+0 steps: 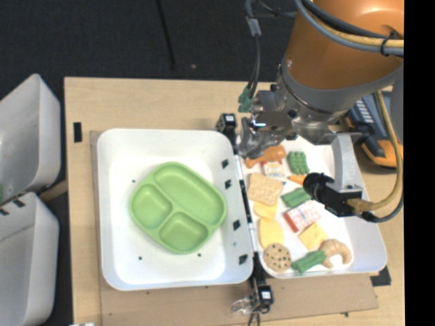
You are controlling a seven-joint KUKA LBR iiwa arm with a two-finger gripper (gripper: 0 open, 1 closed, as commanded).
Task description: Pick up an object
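The right bin [363, 250] holds several toy foods: an orange piece [272, 156] at the far left corner, a green piece [297, 161], a tan cracker [265, 190], yellow cheese wedges [270, 233], a red and white packet [304, 216], a chocolate chip cookie [276, 256], a croissant [335, 250] and a green bean [307, 262]. My gripper [258, 138] hangs over the bin's far left corner, just above the orange piece. The wrist hides the finger ends.
The left bin [115, 250] carries a green divided plate [178, 207] in its middle. A raised divider [239, 202] runs between the two bins. White containers [24, 141] stand off the bench at the left. The arm's big orange body [346, 32] looms over the right bin's far side.
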